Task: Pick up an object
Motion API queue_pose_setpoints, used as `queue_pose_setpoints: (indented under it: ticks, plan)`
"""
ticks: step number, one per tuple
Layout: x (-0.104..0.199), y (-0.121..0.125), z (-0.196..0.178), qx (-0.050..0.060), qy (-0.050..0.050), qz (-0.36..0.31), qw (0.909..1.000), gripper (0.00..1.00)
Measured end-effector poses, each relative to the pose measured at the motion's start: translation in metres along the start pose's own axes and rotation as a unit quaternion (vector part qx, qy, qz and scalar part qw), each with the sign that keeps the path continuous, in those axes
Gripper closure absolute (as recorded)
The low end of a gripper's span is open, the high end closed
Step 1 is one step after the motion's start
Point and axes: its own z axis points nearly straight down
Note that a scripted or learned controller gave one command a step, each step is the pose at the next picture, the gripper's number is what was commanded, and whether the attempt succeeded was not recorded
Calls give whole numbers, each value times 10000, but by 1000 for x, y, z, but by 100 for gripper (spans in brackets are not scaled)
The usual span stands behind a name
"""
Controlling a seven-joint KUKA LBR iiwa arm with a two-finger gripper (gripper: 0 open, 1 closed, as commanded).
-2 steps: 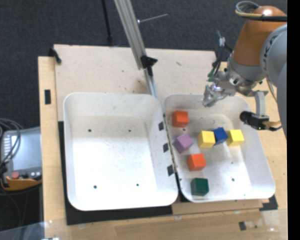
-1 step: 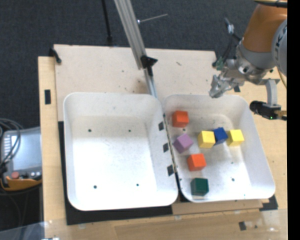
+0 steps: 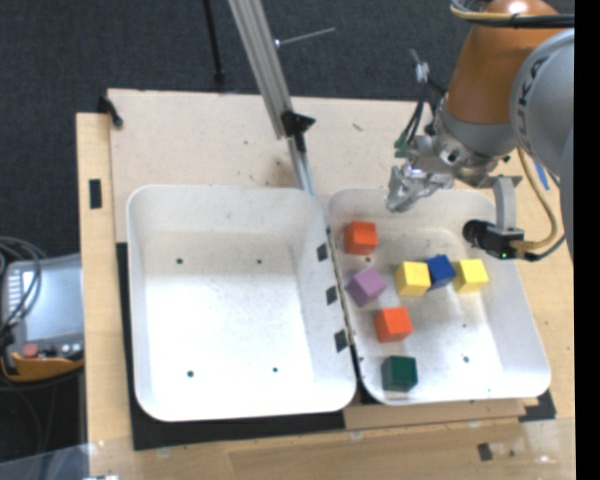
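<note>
My pincer (image 3: 408, 190) hangs above the right bin's (image 3: 525, 368) far rim, its state unreadable, gripping nothing visible, poised nearest the upper orange cube (image 3: 360, 236), which lies loose among scattered blocks.

Even, fairly bright overhead light is falling across the pale wooden counter (image 3: 210, 138), while the dark carpeted floor (image 3: 70, 38) around it is staying dim. The two shallow white plastic bins (image 3: 230, 298) are reading near overexposed, washing out their surface detail. Small coloured cubes (image 3: 412, 278) are casting only short, soft shadows. The picture is looking slightly soft and grainy throughout, and the grey and orange arm (image 3: 500, 68) near the counter's right edge is appearing mildly blurred.
</note>
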Motion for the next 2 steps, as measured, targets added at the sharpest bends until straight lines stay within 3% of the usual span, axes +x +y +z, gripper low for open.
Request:
queue_pose_setpoints:
  ticks: [2]
  plan:
    - [99,-31,-16,1,4,-6,10000,100]
